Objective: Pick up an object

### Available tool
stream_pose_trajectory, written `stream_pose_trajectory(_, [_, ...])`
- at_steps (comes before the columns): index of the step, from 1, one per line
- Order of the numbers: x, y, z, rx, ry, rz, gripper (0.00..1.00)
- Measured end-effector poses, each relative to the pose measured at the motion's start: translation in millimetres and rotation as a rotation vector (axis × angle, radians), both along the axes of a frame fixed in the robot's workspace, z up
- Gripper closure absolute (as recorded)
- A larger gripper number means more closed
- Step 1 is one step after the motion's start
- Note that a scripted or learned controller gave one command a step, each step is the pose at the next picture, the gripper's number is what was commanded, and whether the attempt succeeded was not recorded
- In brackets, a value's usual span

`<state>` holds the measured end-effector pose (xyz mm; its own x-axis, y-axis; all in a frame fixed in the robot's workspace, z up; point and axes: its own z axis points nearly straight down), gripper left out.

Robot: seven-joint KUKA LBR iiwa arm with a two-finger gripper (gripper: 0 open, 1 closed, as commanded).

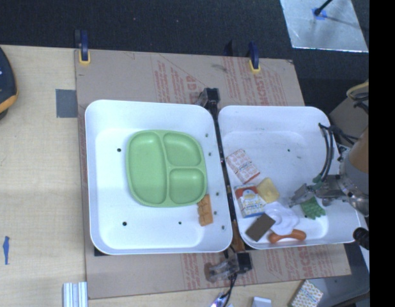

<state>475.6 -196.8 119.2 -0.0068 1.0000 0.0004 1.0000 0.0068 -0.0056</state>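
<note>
The right bin (pixel 274 120) holds several small items: a pale printed packet (pixel 242 165), a red and white box (pixel 250 201), a yellow wedge (pixel 268 189), a dark brown block (pixel 261 226), a white crumpled piece (pixel 287 219), an orange carrot-like piece (pixel 287 236) and a green leafy toy (pixel 312 208). My gripper (pixel 310 196) reaches in from the right edge and hangs low over the bin's right side, directly above the green leafy toy. From this angle I cannot see whether it touches the toy.
The left bin (pixel 108 171) carries a green divided plate (pixel 165 167) and an orange-brown wafer (pixel 204 210) near its front right corner. Black cables (pixel 327 152) loop over the right bin's far right side. Clamps fasten the cardboard sheet at the back.
</note>
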Motion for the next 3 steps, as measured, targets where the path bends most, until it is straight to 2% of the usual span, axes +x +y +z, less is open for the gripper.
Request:
stream_pose_trajectory(1, [0.0, -0.6, 10.4, 0.0, 0.001, 0.001, 1.0])
stream_pose_trajectory(2, [-0.1, -0.6, 9.9, -0.001, 0.002, 0.002, 0.0])
stream_pose_trajectory(3, [30.7, -15.2, -29.2, -0.003, -0.005, 0.001, 0.0])
